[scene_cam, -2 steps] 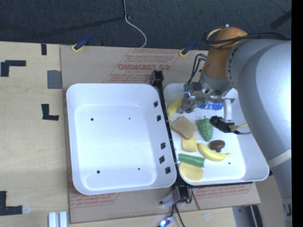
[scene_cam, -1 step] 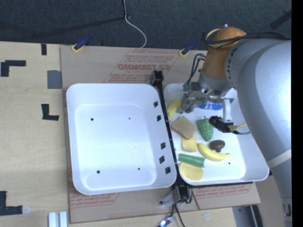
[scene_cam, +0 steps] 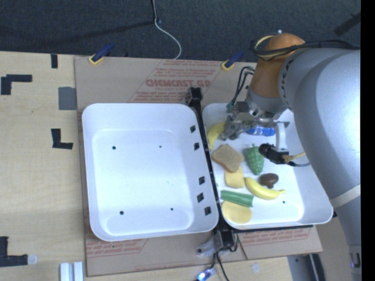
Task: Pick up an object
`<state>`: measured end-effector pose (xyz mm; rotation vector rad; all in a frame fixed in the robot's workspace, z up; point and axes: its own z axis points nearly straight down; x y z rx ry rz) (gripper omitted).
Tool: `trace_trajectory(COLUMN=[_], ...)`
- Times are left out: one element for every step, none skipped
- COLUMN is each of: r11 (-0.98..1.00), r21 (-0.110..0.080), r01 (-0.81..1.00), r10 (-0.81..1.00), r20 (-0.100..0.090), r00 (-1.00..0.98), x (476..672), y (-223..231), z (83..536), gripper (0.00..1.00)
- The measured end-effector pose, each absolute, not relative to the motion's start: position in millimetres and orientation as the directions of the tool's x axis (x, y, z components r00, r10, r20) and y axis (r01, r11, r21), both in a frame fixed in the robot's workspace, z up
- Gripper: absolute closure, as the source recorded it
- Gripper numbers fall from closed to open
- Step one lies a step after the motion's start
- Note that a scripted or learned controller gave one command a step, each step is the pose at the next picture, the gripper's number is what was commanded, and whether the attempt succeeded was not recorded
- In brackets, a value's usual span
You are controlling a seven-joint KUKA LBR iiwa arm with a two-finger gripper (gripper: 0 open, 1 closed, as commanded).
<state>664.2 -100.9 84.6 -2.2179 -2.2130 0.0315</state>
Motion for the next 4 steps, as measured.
trace_trajectory(r11=[-0.003, -0.002, -0.002, -0.002], r21=[-0.02, -0.02, -0.02, -0.02], r01=[1.0, 1.0, 1.0, 1.0], r10=[1.0, 1.0, 1.0, 1.0], r20=[-0.009, -0.009, -0.008, -0.008], r00=[0.002, 0.002, 0.002, 0.001], x=[664.2, 664.2, 664.2, 664.3], y=[-100.7, -100.6, -101.0, -101.0], z=[84.6, 84.6, 84.5, 84.5], gripper=[1.0, 1.0, 1.0, 1.0])
